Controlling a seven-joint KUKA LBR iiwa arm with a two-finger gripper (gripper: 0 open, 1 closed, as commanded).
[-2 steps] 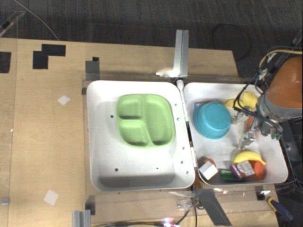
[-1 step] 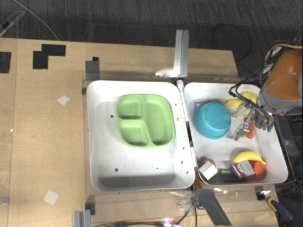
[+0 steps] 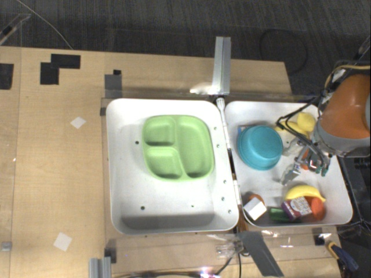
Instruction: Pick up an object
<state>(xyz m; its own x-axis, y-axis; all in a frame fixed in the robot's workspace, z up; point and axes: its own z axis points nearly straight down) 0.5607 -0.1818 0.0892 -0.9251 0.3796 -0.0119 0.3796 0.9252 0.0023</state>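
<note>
Two shallow white bins sit side by side on the wooden bench (image 3: 52, 172). The left bin (image 3: 124, 155) carries a green divided tray (image 3: 177, 146), lying flat near its middle.

The arm (image 3: 348, 112), grey with an orange band, reaches into the right bin (image 3: 342, 210) from three o'clock. Its gripper (image 3: 295, 171) hangs low over the bin floor, slightly right of the bin's centre, with the fingers pointing down and toward seven o'clock. The fingers (image 3: 288, 175) are small and partly lost among cables and metal parts, so how far apart they stand cannot be told, and nothing can be made out between them.

A blue bowl (image 3: 260, 146) sits upright at about ten o'clock from the gripper, just beside it. A yellow object (image 3: 304, 122) lies at twelve o'clock from the gripper, partly hidden by the wrist and a black cable. At five o'clock from the gripper, near the bin's lower edge, a banana (image 3: 305, 192) rests on top of a purple packet (image 3: 297, 208), with an orange object (image 3: 316, 207) touching the packet's right side. At seven to eight o'clock, in the bin's lower-left corner, lies a white and brown block (image 3: 254, 207), with a dark green item (image 3: 277, 215) just to its right.
</note>
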